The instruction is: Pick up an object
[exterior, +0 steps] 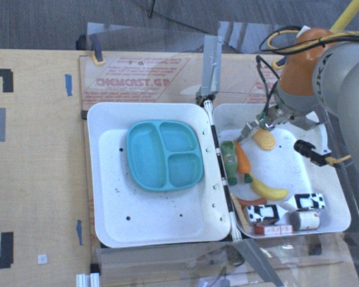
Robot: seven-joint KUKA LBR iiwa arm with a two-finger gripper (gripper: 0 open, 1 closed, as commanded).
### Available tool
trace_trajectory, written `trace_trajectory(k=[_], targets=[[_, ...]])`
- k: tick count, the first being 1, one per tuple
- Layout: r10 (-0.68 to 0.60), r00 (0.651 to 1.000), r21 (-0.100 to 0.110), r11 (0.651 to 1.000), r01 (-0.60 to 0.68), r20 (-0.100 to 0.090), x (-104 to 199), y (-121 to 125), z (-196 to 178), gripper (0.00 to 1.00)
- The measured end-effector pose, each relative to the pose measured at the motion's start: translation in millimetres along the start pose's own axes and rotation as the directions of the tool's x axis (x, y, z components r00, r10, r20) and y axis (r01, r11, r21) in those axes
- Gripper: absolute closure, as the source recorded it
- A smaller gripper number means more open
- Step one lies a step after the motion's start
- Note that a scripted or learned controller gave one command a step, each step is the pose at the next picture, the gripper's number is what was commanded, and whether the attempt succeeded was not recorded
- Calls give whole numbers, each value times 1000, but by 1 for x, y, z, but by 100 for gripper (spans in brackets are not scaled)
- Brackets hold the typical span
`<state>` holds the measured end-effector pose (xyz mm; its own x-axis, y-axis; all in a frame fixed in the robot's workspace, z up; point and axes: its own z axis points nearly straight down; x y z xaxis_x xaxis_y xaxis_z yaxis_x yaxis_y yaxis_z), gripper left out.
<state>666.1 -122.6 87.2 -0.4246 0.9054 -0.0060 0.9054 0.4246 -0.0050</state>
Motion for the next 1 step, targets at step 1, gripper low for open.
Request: trace_trajectory(k=[1], targets=[[131,991,-9,991,-131,-3,24,7,-65,0]])
